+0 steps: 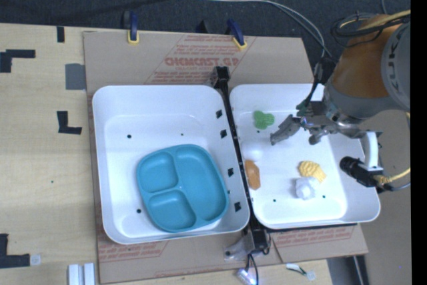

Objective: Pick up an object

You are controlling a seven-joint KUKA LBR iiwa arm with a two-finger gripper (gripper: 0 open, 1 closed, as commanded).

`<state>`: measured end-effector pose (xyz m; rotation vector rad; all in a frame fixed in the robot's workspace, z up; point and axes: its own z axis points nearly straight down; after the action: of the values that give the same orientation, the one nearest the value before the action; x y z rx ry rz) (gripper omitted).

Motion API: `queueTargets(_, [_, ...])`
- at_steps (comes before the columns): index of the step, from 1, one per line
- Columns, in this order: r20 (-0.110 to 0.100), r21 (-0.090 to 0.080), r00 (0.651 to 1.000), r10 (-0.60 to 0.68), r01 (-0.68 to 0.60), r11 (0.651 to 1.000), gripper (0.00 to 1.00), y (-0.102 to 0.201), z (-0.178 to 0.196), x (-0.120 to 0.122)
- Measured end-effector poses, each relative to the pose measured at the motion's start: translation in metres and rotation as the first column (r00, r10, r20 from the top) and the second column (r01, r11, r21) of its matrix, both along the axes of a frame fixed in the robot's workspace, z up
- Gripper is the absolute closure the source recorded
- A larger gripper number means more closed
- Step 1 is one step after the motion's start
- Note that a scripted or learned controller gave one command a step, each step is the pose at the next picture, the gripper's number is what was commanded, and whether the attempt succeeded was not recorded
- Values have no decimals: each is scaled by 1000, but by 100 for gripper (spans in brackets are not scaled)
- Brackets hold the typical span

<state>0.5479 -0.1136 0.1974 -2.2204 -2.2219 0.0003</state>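
Note:
The right bin (360,213) holds a green piece (263,119) at its upper left, an orange piece (253,173) against its left wall, and a yellow piece (311,170) with a white piece (305,189) just below it. My gripper (299,133) hangs over the bin's upper middle, open, with one finger (283,131) pointing left toward the green piece and the other finger (317,137) to its right. Nothing sits between the fingers. The yellow piece lies a short way below the gripper.
The left bin (113,110) contains a blue divided plate (181,187). A black divider (230,123) runs between the bins. Cardboard lies under both bins, clamped at the back, and a cable crosses the dark floor behind.

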Motion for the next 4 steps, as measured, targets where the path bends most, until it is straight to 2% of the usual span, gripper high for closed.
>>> queueTargets(1, [-2,-2,1000,-6,6,1000,0,-94,-36,26])
queueTargets(2, [-3,1,1000,-1,1,1000,0,-87,-115,-10])
queueTargets(3, [3,-1,1000,0,0,1000,0,-72,-112,-44])
queueTargets(4, [3,-2,1000,-1,1,1000,100,-73,-101,-44])
